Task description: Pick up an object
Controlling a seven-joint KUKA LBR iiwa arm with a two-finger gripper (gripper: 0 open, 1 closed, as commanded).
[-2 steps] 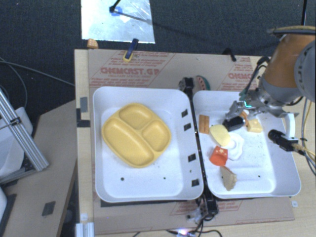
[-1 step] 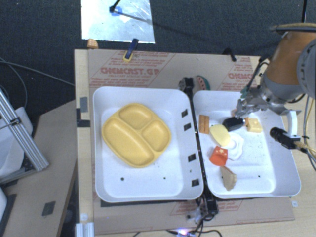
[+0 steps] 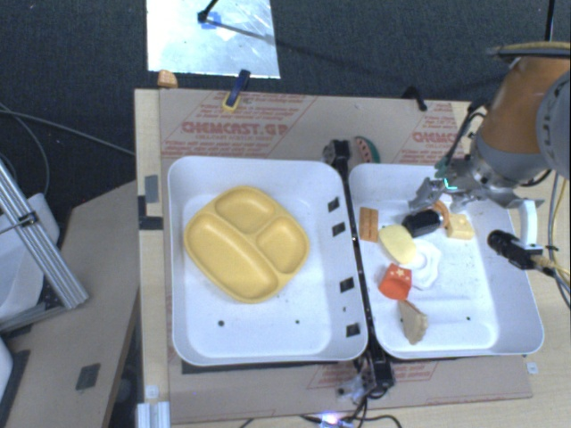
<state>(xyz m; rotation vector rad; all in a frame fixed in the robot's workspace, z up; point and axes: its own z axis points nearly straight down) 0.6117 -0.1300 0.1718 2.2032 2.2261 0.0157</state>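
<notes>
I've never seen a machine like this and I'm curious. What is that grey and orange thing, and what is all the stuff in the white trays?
That grey and orange thing is a robot arm. It reaches in from the right side of the picture. At its end is a pincer, a little hand for grabbing things. The camera sits above the bench and looks down at a slant.

There are two white bins side by side. The left bin holds a yellow plate with three sections. The right bin holds small toy-like pieces: a red one, a pale yellow oval one, a tan one and a dark one.

The pincer hovers over the far end of the right bin, near the dark piece. I can't tell if it has grabbed anything.
</notes>
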